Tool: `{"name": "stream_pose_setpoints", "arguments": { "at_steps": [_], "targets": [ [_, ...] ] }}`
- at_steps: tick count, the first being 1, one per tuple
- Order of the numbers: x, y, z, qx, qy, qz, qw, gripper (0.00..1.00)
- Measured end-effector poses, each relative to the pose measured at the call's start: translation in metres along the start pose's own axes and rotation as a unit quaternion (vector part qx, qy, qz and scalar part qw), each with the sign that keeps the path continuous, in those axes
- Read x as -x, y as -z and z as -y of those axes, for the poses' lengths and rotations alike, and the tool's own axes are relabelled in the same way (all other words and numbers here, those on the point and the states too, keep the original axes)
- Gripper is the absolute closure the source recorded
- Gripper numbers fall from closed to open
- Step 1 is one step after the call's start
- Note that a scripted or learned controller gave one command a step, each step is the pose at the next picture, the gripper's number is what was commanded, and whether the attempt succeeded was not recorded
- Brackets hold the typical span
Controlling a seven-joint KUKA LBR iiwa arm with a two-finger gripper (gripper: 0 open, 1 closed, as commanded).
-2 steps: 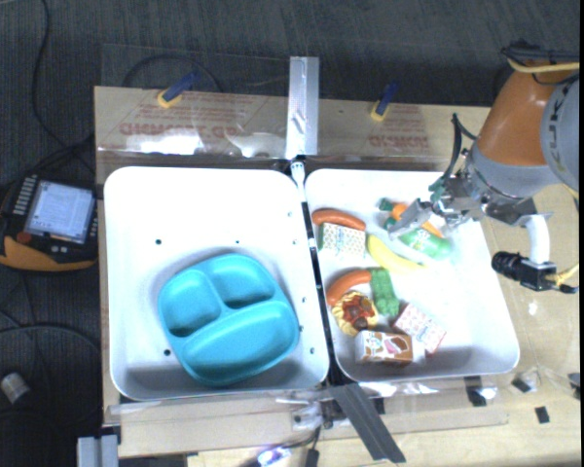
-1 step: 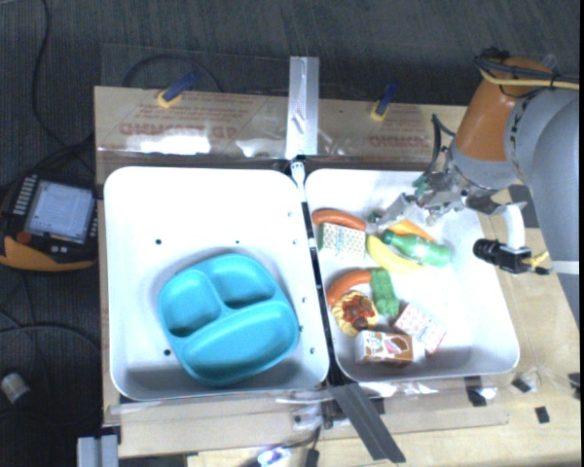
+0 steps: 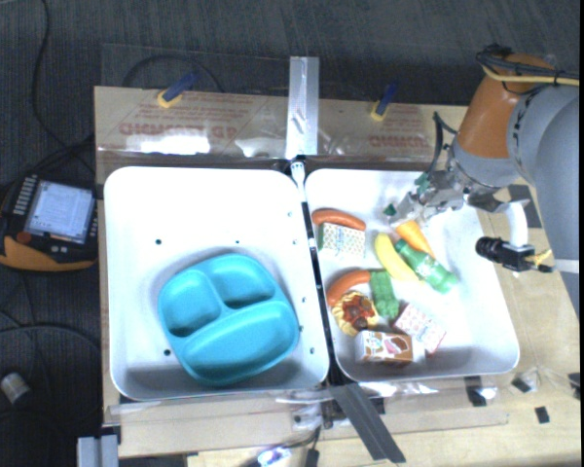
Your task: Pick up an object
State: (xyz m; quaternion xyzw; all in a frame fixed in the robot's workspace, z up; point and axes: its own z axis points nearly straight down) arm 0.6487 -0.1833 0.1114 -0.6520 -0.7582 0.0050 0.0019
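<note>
My gripper (image 3: 420, 200) hangs low over the far right part of the right bin (image 3: 487, 309), just above an orange carrot (image 3: 411, 233). Close by lie a yellow banana (image 3: 393, 258) and a green bottle (image 3: 430, 270). A hot dog (image 3: 339, 220) and a small printed packet (image 3: 343, 241) sit at the bin's far left. Nearer the front are a green vegetable (image 3: 383, 295), a reddish sausage and pizza piece (image 3: 350, 298), a brown carton (image 3: 387, 346) and a white packet (image 3: 421, 325). Nothing is seen held.
The left bin (image 3: 136, 222) holds a blue divided plate (image 3: 229, 317). A metal divider post (image 3: 303, 105) stands behind the bins. The grey arm with its orange band (image 3: 487, 115) crosses the right edge. A handheld device (image 3: 49, 217) lies off the bench at left.
</note>
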Motion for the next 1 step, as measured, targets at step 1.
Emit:
{"name": "stream_pose_setpoints", "arguments": {
  "at_steps": [1],
  "targets": [
    [-0.1215, 0.0985, 0.0097, 0.003, 0.056, -0.002, 0.9984, 1.0]
  ]
}}
